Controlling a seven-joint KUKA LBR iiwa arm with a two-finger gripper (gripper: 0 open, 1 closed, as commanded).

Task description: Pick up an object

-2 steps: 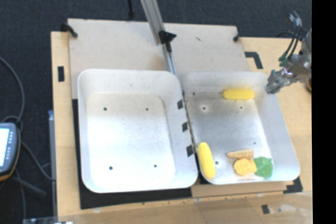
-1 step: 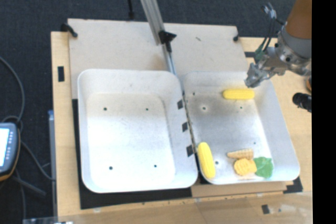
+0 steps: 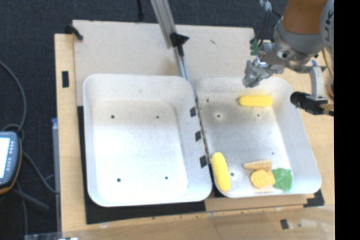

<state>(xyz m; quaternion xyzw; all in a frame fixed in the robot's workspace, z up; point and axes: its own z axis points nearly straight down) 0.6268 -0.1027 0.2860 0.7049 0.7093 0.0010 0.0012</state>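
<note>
Gripper [image 3: 254,77] hovers at right bin [image 3: 301,126] far rim, grip state can't tell. Smooth yellow corn cob [image 3: 255,100] lies just below it, open floor all around.

A wooden bench [image 3: 67,121] bears two white bins [image 3: 140,137] side by side.

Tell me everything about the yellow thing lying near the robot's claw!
The yellow piece is a small, smooth, oblong thing, plastic by its look, like a toy corn cob or banana. It lies flat on its side, pointing left to right, on the floor of the right bin near the far wall. Nothing touches it but the bin. The gripper hangs just above and left of it.
</note>
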